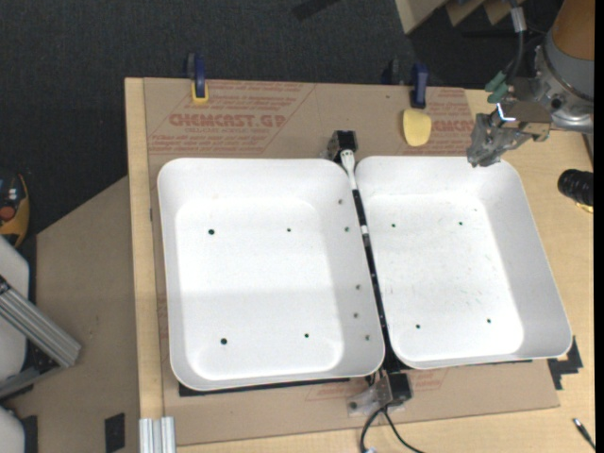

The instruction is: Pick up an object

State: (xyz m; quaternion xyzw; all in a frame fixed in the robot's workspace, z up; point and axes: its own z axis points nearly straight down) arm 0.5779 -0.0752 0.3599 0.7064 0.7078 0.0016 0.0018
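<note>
Clamps (197, 75) and yellow object (416, 126) behind bins (189, 347).

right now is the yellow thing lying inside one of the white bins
No, the yellow object lies on the board beyond the right bin, outside its far rim.

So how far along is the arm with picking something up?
Nothing looks done yet. The gripper hangs above the far right corner of the right bin, with nothing visible between its fingers. The one loose thing in sight is a pale yellow object on the board beyond the bins, left of the gripper. Left to do: reach an object, close on it and lift.
</note>
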